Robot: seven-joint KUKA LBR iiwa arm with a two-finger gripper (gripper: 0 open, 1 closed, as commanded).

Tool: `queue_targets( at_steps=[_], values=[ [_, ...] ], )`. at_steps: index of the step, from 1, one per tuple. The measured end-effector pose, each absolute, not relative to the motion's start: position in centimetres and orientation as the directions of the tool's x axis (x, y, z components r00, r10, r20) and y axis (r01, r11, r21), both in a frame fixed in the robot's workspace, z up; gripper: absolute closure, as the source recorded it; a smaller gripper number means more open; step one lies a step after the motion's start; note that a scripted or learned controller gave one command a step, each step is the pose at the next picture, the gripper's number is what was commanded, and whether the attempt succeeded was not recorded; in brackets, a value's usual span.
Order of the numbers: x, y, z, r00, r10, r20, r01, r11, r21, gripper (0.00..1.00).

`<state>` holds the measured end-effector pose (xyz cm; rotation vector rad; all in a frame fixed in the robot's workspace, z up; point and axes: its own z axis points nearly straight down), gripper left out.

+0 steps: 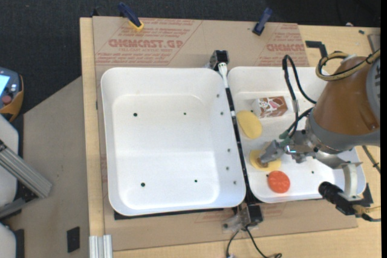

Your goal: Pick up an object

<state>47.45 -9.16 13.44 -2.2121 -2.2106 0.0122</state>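
My gripper [271, 153] reaches from the right into the right bin [305, 190], low over its floor. Its grey fingers sit right on a small yellow object [265, 161] near the bin's left wall; whether they grasp it cannot be made out. A pale yellow lemon-like object [250, 124] lies just above, near the divider. A red-orange round object [279, 181] rests just below the gripper near the bin's front edge. A brown and white packet [271, 107] lies further back.
The left bin [121, 190] sits beside the right one, separated by a black divider [233, 124]. Black cables [293, 84] loop over the arm's wrist above the right bin. Blue clamps [130, 16] hold the cardboard base at the back.
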Motion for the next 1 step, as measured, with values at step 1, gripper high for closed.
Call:
queue_targets(
  at_steps=[1],
  values=[
    [56.84, -9.05, 8.39, -0.003, 1.000, 0.000, 1.000, 0.003, 0.005, 0.00]
  ],
)
